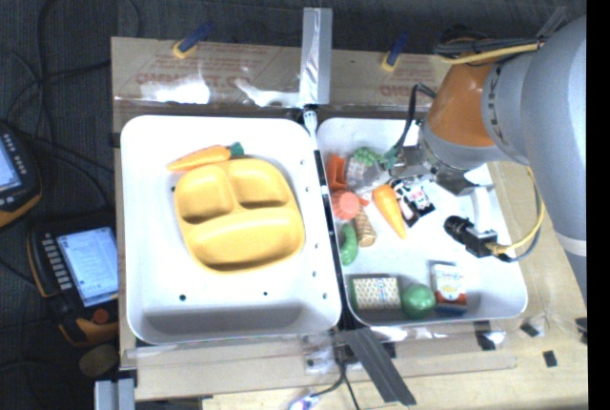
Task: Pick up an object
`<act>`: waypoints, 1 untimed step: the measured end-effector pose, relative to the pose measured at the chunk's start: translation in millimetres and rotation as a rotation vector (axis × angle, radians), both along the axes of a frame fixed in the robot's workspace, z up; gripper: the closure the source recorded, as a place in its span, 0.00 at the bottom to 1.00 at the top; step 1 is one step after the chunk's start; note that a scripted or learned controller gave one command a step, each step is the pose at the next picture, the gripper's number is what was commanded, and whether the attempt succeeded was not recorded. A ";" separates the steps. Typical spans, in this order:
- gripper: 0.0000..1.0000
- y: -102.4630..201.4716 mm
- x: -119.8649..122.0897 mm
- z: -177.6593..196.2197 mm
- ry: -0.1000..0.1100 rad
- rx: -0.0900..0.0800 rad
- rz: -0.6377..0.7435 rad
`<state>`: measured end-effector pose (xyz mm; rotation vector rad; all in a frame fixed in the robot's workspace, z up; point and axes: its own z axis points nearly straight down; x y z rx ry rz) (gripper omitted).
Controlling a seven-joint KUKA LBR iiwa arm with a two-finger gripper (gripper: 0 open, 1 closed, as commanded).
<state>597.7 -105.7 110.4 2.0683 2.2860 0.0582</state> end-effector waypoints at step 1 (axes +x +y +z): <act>0.00 -0.1 11.3 0.0 0.014 0.018 -0.176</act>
